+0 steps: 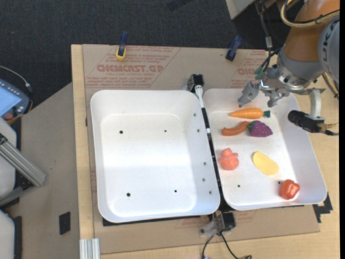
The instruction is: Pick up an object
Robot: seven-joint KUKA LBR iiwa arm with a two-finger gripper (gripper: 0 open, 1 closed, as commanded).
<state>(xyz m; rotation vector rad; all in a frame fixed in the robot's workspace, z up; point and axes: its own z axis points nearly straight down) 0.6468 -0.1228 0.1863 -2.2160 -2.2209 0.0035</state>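
Tool (260, 95) hangs spread wide, grasping nothing, just above the toy carrot (246, 113) at the right bin's (310, 161) far end. Looks light, rigid, slick plastic — pinch across its thick middle.

Orange carrot (246, 113), purple grapes (260, 129), white bins (102, 144)

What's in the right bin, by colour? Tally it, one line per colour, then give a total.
Orange: 2, the carrot and the curved pepper
Purple: 1, the grapes
Pink: 1, the lumpy piece
Yellow: 1, the oval piece
Red: 1, the bell pepper
Total: 6
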